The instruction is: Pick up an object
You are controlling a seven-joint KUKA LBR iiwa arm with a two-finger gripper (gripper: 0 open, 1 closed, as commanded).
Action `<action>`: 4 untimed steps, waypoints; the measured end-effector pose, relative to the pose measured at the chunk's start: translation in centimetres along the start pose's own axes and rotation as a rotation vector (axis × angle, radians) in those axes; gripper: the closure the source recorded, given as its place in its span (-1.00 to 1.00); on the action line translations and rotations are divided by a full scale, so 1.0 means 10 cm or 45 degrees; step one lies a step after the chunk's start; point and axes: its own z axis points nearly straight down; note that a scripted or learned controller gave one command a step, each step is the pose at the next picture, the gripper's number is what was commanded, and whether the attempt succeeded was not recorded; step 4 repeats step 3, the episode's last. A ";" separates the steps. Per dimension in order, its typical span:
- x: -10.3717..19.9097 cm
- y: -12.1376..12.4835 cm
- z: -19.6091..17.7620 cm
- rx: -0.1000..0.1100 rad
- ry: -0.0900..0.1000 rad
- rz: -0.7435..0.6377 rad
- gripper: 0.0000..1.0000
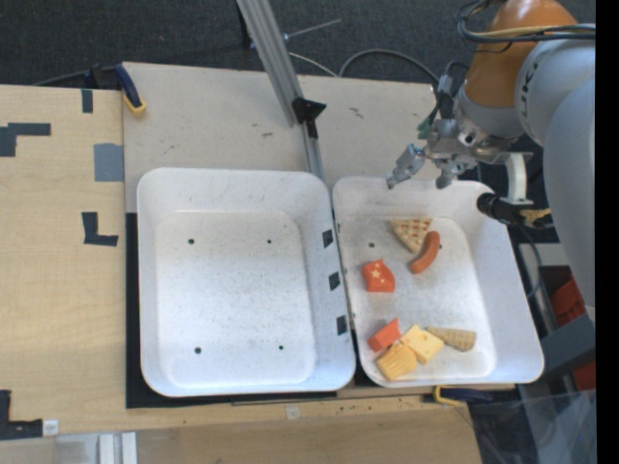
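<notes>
The worktop (222, 133) is pale board, scuffed, with dark carpet beyond its far edge and grey tape marks on the wooden panel left of the left bin. A metal post (276, 51) rises just behind the seam between the two bins.

The arm (542, 75) reaches over the far edge of the right bin (503, 356). The left bin (232, 278) sits touching the right bin's left side.

The end effector (423, 167) hovers above the right bin's far rim, fingers spread, nothing between them.

Task status: not yet done. No object is lifted. All candidates lie on the right bin's floor:
- waffle wedge (411, 231) and sausage (425, 252), touching, nearest the far rim;
- red block (378, 276), mid-floor, toward the left wall;
- near the front rim, a cluster: orange piece (384, 334), yellow blocks (409, 352), cone (455, 338).

Judgement: descent, closure and lift all remain. The waffle wedge lies closest below the end effector.
</notes>
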 end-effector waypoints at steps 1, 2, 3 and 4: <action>0.03 -0.01 0.64 0.005 0.000 0.000 -1.00; 0.02 -0.04 0.96 0.022 0.000 0.006 -1.00; 0.02 -0.04 0.86 0.022 0.000 0.005 1.00; 0.02 -0.04 0.86 0.022 0.000 0.005 1.00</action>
